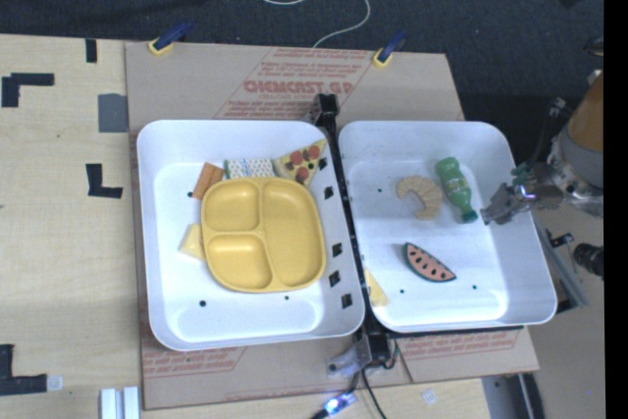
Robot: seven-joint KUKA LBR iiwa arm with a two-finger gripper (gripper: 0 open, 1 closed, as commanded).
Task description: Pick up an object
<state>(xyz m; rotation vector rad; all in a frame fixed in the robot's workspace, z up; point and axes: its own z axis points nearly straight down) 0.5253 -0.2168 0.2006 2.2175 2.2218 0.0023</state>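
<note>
Gripper (507,202) sits at the right bin's (491,304) 3 o'clock rim, just beside the green bottle (454,187); can't tell its state.

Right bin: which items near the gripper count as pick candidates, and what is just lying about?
Pick candidates, right bin:
green bottle
croissant
watermelon slice

Lying about, left bin:
yellow divided plate
pizza slice

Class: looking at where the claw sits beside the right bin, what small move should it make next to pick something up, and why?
Probably shift left over the green bottle: the claw sits at the right bin's edge, with that bottle the nearest item.
</note>
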